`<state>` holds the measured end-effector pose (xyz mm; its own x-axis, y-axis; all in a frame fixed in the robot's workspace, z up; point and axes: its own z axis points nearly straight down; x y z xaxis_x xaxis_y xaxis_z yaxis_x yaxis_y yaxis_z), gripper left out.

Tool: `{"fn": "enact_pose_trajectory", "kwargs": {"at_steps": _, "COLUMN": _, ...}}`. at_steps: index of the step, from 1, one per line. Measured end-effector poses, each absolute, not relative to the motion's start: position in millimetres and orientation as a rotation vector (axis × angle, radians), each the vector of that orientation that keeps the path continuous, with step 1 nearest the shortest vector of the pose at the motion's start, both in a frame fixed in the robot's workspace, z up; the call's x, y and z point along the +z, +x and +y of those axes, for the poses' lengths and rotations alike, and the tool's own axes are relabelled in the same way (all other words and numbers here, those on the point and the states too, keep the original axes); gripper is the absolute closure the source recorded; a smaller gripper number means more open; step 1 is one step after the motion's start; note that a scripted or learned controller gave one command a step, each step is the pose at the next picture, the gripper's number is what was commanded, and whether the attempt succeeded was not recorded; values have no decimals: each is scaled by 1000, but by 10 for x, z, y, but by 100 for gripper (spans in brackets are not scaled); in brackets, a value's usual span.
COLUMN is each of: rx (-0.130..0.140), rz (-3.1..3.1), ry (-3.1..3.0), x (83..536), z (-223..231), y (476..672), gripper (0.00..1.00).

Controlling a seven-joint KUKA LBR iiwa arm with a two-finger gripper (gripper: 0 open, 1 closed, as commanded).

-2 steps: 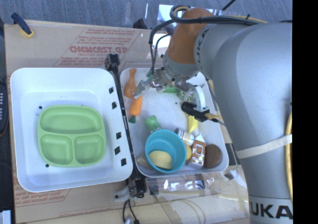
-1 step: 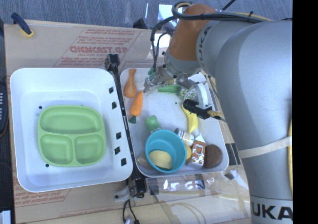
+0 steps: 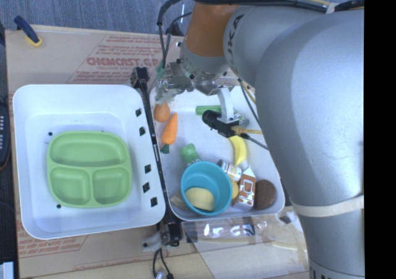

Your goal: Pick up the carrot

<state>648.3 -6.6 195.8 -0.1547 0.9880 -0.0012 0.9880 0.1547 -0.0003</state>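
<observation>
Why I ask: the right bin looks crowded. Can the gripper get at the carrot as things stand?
Probably yes. The carrot lies by the right bin's left wall, uncovered, and the gripper hangs just above its top end. A small orange ball touching that end and the nearby wall could crowd the fingers.

my arm: big smooth grey shell | orange band above wrist | black cables along top | yellow cable too | metal wrist hardware

my arm grey, orange band up top. carrot orange. divided plate pale green in white bin at left. bowl blue, banana yellow, bench brown cardboard w/ red print.
</observation>
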Motion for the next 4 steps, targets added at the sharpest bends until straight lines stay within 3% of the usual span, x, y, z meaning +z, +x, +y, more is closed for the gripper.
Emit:
{"fn": "enact_pose_trajectory", "kwargs": {"at_steps": 1, "rx": -10, "rz": 2299, "ry": 2145, "x": 1920, "z": 799, "y": 6398, "gripper": 100}}
{"fn": "enact_pose_trajectory", "kwargs": {"at_steps": 2, "rx": -12, "rz": 1945, "ry": 2470, "x": 2375, "z": 1212, "y": 6056, "gripper": 100}}
{"fn": "enact_pose_trajectory", "kwargs": {"at_steps": 3, "rx": -10, "rz": 1286, "ry": 2867, "x": 3552, "z": 1639, "y": 6006, "gripper": 100}}
{"fn": "enact_pose_trajectory", "kwargs": {"at_steps": 4, "rx": -29, "rz": 1210, "ry": 2900, "x": 3120, "z": 2216, "y": 6509, "gripper": 100}}
